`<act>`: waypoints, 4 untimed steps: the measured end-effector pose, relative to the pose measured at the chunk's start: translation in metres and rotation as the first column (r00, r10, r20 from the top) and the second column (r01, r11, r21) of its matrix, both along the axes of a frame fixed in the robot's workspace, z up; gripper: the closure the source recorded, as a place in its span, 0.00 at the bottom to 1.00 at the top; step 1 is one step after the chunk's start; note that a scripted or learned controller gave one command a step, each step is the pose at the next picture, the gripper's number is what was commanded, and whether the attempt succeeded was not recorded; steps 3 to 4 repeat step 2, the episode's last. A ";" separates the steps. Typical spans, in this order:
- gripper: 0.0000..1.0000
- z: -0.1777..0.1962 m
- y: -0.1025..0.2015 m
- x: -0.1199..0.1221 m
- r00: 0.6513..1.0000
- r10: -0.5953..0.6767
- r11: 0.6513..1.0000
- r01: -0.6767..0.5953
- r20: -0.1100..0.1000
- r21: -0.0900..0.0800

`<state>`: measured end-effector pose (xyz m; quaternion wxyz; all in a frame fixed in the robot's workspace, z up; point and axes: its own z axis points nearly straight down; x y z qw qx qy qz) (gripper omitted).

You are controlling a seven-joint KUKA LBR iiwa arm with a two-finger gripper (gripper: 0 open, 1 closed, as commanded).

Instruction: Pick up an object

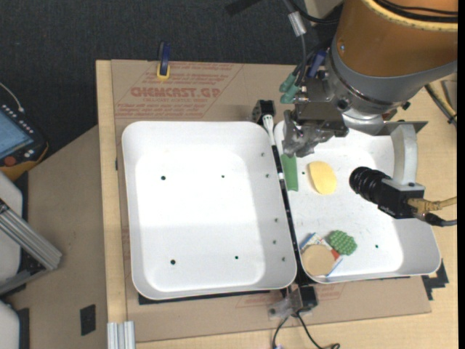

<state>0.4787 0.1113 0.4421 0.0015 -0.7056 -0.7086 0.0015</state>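
My gripper (300, 142) hangs over the upper left corner of the right bin (378, 264), close to the wall between the two bins. Directly below it a green stick (290, 173) lies along that wall, its top end at the gripper's tip; I cannot tell whether they touch. A yellow oval piece (322, 177) lies just right of the stick. Near the bin's front edge sit a green knobbly piece (341, 242) and a tan round disc (316, 260) with small blue and red bits beside them.
The left bin (138, 195) stands beside the right one on a brown cardboard sheet (182, 86). A black cylinder (374, 186) on a grey bracket (407, 158) juts over the right bin. The arm's orange band (399, 20) looms over the back right.
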 end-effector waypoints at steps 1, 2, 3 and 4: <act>1.00 0.034 0.018 0.001 1.000 -0.002 1.000 0.002 0.010 0.001; 1.00 0.075 0.081 0.000 1.000 0.003 1.000 -0.003 0.010 0.003; 1.00 0.075 0.081 0.000 1.000 0.003 1.000 -0.003 0.010 0.003; 1.00 0.075 0.081 0.000 1.000 0.003 1.000 -0.003 0.010 0.003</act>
